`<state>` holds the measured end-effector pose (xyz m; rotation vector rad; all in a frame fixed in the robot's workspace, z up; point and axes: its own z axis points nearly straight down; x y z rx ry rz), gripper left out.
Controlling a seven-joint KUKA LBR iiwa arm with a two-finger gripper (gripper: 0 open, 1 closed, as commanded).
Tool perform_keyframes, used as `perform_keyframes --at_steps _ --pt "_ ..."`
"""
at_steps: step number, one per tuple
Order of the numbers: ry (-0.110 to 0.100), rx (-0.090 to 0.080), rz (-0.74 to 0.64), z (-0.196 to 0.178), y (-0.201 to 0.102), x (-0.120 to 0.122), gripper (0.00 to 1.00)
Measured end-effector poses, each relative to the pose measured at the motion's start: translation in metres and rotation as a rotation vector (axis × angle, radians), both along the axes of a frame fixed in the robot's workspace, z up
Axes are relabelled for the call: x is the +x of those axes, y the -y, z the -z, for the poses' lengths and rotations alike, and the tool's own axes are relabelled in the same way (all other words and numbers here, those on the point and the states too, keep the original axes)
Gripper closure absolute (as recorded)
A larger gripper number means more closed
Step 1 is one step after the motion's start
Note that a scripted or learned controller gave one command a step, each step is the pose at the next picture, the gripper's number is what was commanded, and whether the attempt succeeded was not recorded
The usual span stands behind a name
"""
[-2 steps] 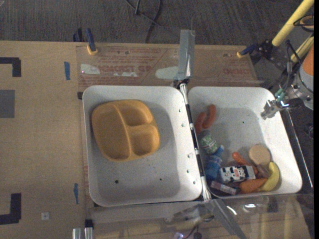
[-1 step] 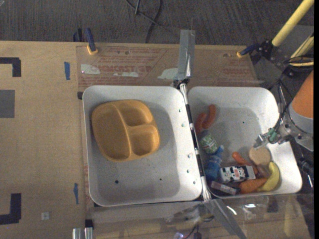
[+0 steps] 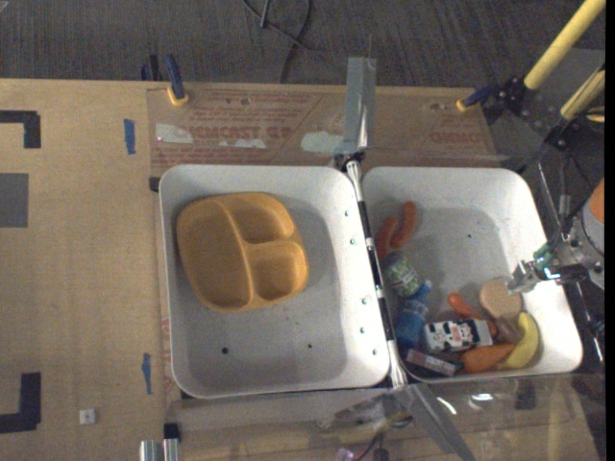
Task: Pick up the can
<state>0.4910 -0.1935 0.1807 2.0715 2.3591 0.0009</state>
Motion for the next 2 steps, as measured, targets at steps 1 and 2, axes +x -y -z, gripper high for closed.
perform_keyframes --at_steps 1,2 --pt "0.001 -0.001 0.143 -0.0189 0.0302 -0.0108 1.00" --pt "0.001 -0.001 0.143 -0.0188 0.0302 -0.0108 0.00"
